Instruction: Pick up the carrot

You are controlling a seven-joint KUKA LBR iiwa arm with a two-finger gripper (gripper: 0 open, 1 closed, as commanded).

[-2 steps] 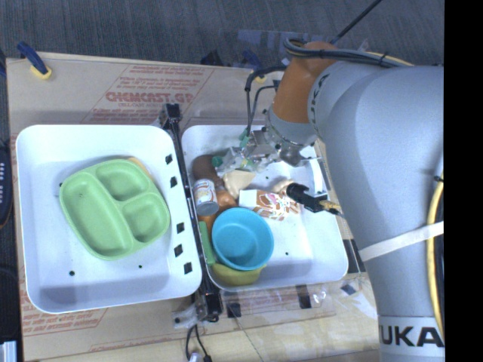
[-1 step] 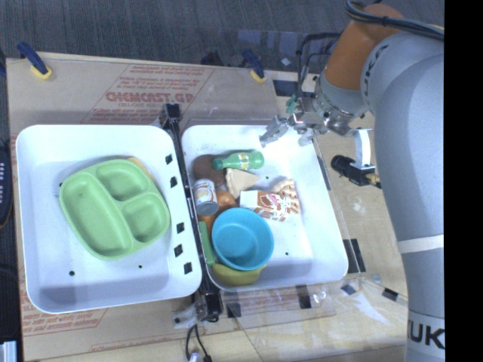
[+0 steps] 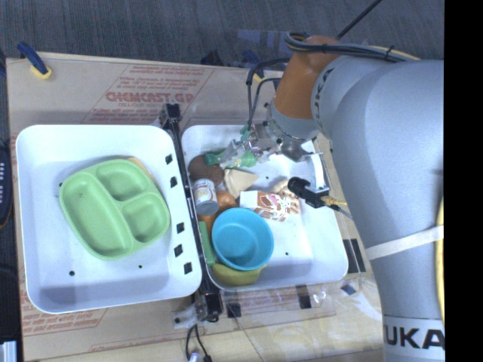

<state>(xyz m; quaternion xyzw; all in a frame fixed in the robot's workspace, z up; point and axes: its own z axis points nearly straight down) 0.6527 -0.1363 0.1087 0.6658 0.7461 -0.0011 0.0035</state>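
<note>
Item one, far left: a blue clamp (image 3: 35, 61) on the edge of a sheet of printed cardboard (image 3: 151, 89) that lay flat beneath both bins. Item two: the left bin (image 3: 38, 225), shallow, white, smooth plastic with rounded corners, holding a green plate (image 3: 113, 206) of matte plastic moulded into three compartments. Item three: the right bin (image 3: 321, 251), same make, crowded. Along its left wall we noted a brown rounded lump (image 3: 201, 166) and below it a small metal can (image 3: 204, 194), upright and cylindrical. Just beside the can lay a small orange piece (image 3: 225, 200), smooth and rounded, which we took for the carrot; it sat wedged between the can and a printed packet (image 3: 272, 204), touching the rim of a blue bowl (image 3: 241, 237), round, glossy and open side up. A pale wedge (image 3: 240, 179) lay just above the carrot. Item four: the gripper (image 3: 255, 143), hanging over green leafy clutter at the bin's far end, near the carrot but not on it; whether it stood open or closed we could not tell. Farthest right: the grey arm (image 3: 377, 149) with its orange band. We judged the approach step in hand, nothing yet grasped. The next move called for shifting toward the bowl and descending narrowly between can and packet.
</note>
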